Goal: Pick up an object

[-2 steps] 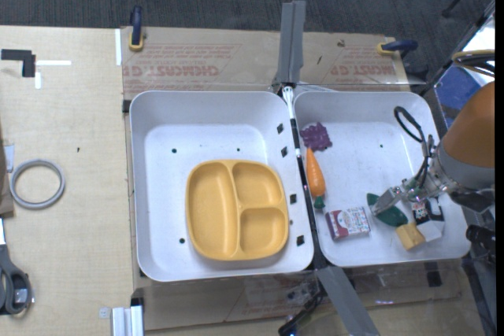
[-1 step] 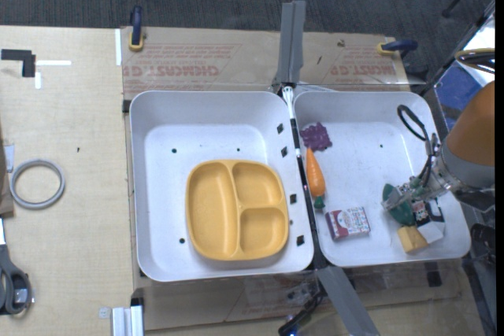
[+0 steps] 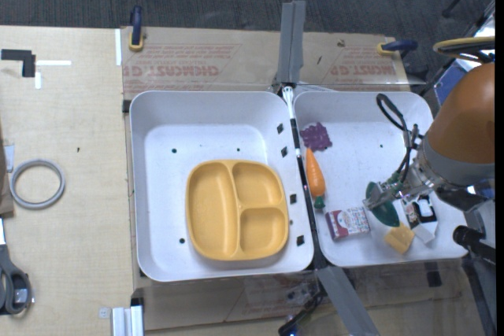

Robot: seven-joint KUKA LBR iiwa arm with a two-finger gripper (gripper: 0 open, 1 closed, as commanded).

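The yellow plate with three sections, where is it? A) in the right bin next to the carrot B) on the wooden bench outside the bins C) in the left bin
C: the yellow plate lies flat in the left bin, while the carrot lies in the right bin.
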